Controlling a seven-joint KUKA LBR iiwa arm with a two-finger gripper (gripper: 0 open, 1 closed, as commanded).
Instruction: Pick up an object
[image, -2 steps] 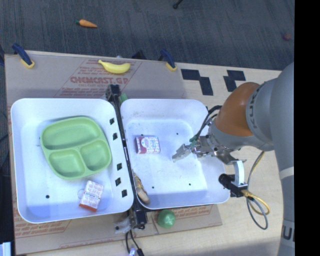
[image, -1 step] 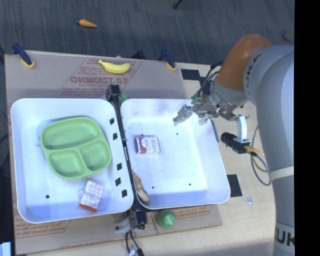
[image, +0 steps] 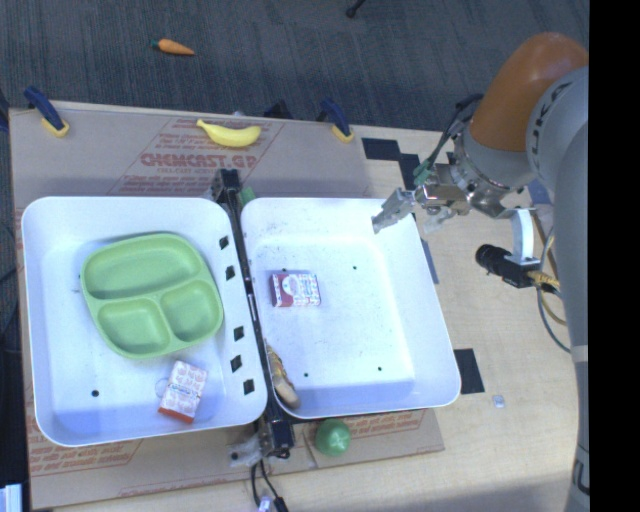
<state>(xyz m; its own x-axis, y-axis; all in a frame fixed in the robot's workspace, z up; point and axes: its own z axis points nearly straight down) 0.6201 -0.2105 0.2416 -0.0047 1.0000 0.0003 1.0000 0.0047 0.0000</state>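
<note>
The tool (image: 392, 214) hangs over the right bin's (image: 430, 340) far right rim; whether its fingers are spread I cannot tell. The small carton (image: 294, 289) lies well left of it, bare floor all round.

Two bins side by side on worktop (image: 500, 420). Left bin (image: 40, 300): divided plate (image: 150, 293) toward rear, small packet (image: 183, 390) near front. Right bin (image: 400, 300): carton (image: 295, 289) left of centre. Banana (image: 229, 132) behind bins; ball (image: 333, 437) in front. Tool (image: 395, 212) over right bin's rear right corner.
</note>
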